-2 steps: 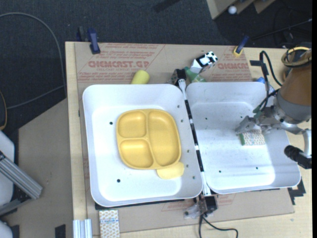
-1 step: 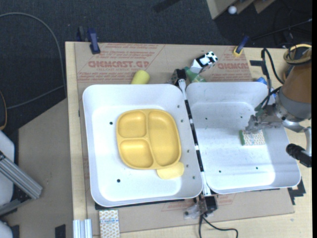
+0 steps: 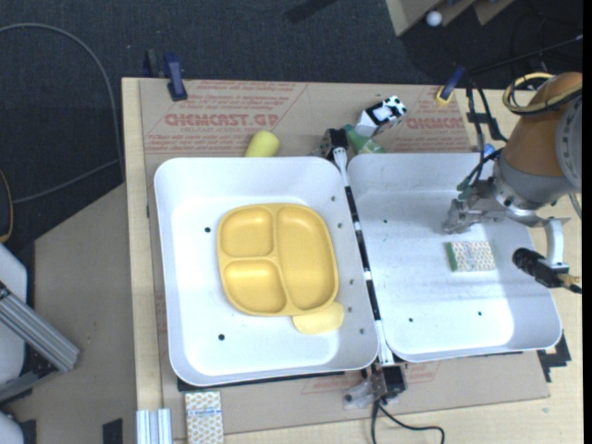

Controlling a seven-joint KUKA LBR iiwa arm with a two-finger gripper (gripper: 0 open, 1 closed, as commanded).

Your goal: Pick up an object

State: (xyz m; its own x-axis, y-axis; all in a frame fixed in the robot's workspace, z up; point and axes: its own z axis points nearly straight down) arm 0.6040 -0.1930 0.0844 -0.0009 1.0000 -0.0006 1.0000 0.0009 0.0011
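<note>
The arm's jaws (image 3: 460, 215) hang low over the right shallow white plastic bin (image 3: 435, 331), near its upper right part, and whether they are spread or pressed together cannot be told from this slanted view. Just below them, lying flat on the bin floor, is a small flat speckled packet with a green strip along its left edge (image 3: 471, 254); nothing shows between the jaws, and the packet sits apart from them. Behind the jaws, the grey arm with its orange band (image 3: 541, 151) reaches in from the right.

To the left, touching the right bin along a shared rim, is the left shallow white plastic bin (image 3: 185, 248). In it lies a yellow plastic divided plate with three compartments (image 3: 277, 258), and a small pale yellow flat piece (image 3: 319, 319) pokes out from under the plate's lower right edge.

On the brown cardboard-covered counter (image 3: 222, 114) beyond the bins, a small yellow rounded object (image 3: 263, 143) rests just above the left bin's top rim. A black-and-white small object (image 3: 383, 113) sits near the top junction of the two bins.
</note>
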